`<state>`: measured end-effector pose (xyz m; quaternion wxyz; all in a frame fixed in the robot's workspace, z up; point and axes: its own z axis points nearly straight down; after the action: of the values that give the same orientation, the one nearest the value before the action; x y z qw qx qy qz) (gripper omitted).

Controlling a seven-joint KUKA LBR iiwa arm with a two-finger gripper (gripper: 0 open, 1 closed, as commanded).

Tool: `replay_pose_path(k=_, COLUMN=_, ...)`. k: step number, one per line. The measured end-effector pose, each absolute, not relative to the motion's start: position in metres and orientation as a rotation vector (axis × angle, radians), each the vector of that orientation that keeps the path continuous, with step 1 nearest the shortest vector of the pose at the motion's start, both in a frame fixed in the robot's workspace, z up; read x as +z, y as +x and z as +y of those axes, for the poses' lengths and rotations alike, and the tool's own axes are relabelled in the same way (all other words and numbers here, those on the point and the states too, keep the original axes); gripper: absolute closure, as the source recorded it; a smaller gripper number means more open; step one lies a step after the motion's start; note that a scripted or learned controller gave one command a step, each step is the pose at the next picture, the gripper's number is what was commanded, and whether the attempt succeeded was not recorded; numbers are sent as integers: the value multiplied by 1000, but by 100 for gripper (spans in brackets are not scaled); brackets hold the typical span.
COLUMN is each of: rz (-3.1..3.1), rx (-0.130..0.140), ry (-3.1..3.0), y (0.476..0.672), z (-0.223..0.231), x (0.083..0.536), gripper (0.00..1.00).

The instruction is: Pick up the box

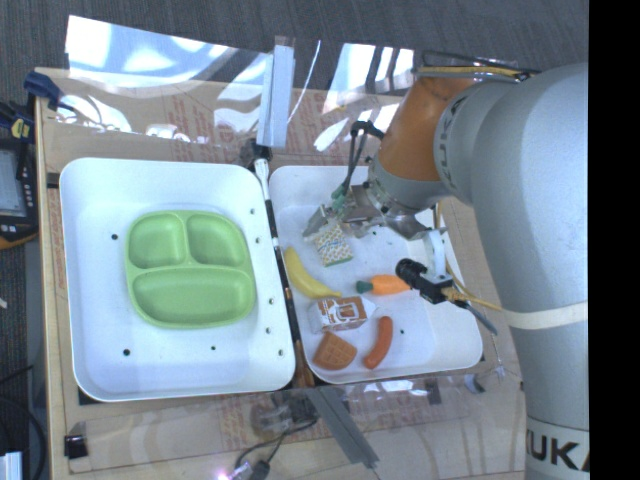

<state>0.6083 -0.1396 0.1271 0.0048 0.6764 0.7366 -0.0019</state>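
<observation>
The box (343,314) is a small brown and white carton lying in the right bin (455,343), near its front, between a banana and a sausage. My gripper (336,216) hangs over the back half of the same bin, well behind the box and apart from it. Right under the gripper's tip is a speckled pale square piece (331,245), tilted on a corner and touching or nearly touching the tip. Whether that piece is gripped cannot be made out.
Around the box lie a yellow banana (305,275), an orange carrot (388,286), a reddish sausage (379,342) and a brown waffle-like piece (335,351). The left bin (90,348) holds a green divided plate (190,270). The arm's grey body (520,198) covers the right bin's right side.
</observation>
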Motion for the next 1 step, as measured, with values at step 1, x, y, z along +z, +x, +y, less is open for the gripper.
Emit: replay_pose_path(k=1, rz=2456, rx=-1, ry=1961, y=616, z=-149, x=93, gripper=0)
